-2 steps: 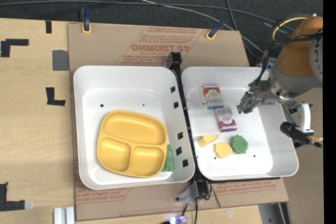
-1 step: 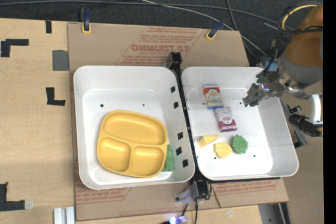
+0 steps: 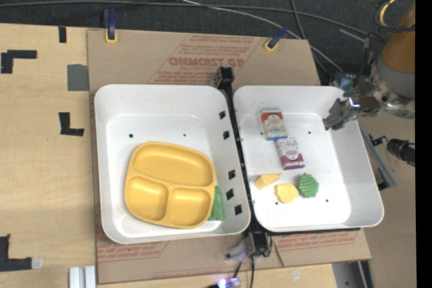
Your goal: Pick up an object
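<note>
Two white bins (image 3: 108, 145) sit on brown cardboard (image 3: 196, 57) printed with red lettering. The left bin bears a yellow divided tray (image 3: 169, 182) with a green thing (image 3: 217, 206) at its 4 o'clock. The right bin carries a red-and-white packet (image 3: 273, 123), a pink-purple packet (image 3: 291, 152), two yellow pieces (image 3: 286, 193) and a green knobbly thing (image 3: 308, 185).

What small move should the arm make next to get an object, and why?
Probably shift the tool toward the view's left and lower it over the red-and-white packet. The tool sits at the right bin's right rim with nothing seen between its fingers, while that packet lies nearest, apart from the pink packet below it, which should leave room on its sides.
</note>
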Controlling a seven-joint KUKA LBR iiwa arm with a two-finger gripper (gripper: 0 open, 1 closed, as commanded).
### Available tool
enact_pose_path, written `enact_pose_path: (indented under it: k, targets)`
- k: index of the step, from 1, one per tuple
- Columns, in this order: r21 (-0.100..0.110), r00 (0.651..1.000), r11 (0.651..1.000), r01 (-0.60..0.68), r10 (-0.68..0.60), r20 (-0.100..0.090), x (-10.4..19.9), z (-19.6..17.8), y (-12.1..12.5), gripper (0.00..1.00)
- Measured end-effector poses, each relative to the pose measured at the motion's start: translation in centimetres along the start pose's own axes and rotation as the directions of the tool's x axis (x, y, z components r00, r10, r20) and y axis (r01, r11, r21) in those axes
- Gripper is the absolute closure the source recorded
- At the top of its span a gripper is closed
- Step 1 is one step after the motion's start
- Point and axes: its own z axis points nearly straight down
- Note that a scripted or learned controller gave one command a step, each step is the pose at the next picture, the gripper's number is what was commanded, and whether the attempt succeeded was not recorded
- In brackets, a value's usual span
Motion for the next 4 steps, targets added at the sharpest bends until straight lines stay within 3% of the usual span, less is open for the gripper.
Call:
enact_pose_path:
  k: [4]
  targets:
    - [0.007,1.0,1.0,0.004,-0.004,-0.001,21.6,2.4,0.1,1.0]
